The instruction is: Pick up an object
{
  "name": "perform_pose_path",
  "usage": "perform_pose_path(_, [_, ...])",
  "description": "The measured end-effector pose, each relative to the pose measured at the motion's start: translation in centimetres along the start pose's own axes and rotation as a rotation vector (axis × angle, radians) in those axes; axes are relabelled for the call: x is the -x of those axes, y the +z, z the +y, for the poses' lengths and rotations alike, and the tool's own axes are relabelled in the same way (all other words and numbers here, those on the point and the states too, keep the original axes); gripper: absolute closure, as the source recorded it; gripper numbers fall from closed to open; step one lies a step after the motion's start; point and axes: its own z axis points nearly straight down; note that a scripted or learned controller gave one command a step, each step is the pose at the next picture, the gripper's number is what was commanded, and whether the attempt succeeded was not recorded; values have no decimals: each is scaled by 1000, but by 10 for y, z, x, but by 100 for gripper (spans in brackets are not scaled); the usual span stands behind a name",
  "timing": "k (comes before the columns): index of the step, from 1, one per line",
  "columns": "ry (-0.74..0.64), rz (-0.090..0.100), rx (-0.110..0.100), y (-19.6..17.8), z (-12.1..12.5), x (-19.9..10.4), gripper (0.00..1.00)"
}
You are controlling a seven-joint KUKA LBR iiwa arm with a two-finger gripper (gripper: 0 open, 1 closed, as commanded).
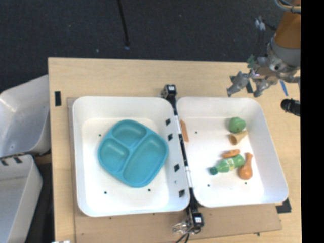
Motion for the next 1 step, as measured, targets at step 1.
perform_pose_path(1, [-3,-2,-3,42,4,0,0])
